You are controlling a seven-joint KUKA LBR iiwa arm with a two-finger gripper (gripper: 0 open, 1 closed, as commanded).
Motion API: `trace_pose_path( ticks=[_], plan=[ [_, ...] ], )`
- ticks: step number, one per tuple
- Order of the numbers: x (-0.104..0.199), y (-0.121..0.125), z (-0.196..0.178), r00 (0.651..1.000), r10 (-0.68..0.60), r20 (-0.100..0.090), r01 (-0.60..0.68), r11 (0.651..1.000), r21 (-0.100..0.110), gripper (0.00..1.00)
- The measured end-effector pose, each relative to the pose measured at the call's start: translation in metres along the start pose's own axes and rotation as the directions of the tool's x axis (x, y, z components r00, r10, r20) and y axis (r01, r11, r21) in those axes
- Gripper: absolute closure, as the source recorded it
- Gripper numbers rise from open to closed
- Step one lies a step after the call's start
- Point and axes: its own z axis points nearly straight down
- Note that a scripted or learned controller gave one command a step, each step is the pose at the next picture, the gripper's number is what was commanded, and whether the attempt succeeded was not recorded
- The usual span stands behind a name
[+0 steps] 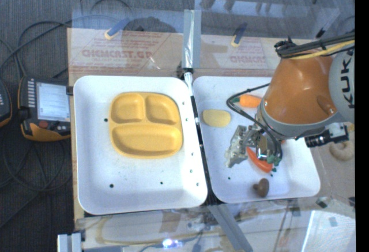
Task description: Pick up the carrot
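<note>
Gripper (pixel 260 151) hanging low in the right bin (pixel 300 184), fingers closing around an orange-red carrot (pixel 256 160), another orange piece (pixel 250 101) lying beside the wrist.

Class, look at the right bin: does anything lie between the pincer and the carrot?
Nothing visible does. The pincer is already down at the carrot in the right bin. The brown lump and the pale yellow piece lie off to the sides.

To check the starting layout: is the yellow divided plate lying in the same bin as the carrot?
No, the yellow plate lies in the left bin, the carrot in the right bin.
</note>
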Motion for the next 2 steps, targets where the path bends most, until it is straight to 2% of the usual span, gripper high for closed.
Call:
trace_pose_path(
  ticks=[1,2],
  plan=[
    [0.0,-0.006,-0.006,0.97,-0.241,-0.001,0.241,0.97,0.005,1.0],
    [-0.019,-0.02,-0.003,1.0,-0.014,-0.002,0.014,1.0,0.004,1.0]
  ],
)
